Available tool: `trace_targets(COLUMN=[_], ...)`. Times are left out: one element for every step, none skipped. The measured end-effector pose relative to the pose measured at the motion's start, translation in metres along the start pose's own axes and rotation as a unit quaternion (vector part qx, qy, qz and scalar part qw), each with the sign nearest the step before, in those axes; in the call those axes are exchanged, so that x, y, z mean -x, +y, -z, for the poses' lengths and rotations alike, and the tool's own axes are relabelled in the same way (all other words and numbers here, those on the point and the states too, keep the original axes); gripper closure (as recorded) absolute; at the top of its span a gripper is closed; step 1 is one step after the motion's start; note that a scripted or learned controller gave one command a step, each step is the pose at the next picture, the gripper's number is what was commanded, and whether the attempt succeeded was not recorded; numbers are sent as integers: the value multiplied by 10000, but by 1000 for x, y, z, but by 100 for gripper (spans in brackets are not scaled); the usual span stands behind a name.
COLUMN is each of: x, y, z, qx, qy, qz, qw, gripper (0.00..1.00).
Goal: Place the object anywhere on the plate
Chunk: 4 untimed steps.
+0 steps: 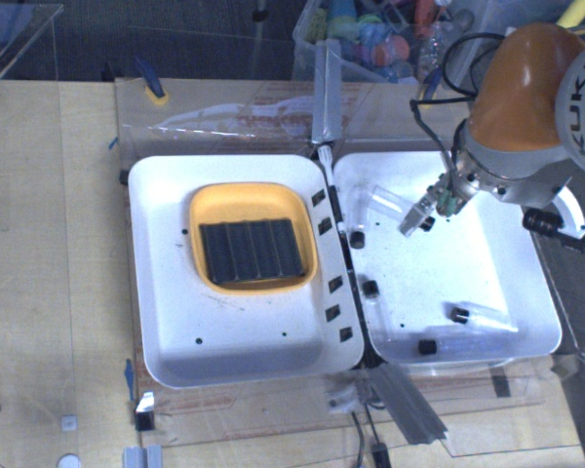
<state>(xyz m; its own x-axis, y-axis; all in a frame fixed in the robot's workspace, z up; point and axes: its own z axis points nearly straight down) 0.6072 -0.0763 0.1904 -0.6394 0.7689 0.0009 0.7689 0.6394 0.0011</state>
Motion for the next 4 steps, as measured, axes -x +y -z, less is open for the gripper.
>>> trace_targets(x=[1, 47, 113, 152], y=[0, -47, -38, -47], z=[0, -16, 26, 124], qx=[3, 8, 18, 15], qy=[-3, -6, -48, -49], qz=[-7, 2970, 4485, 5265], qw=[10000, 9549, 8938, 8502], gripper=[0, 0, 0, 0])
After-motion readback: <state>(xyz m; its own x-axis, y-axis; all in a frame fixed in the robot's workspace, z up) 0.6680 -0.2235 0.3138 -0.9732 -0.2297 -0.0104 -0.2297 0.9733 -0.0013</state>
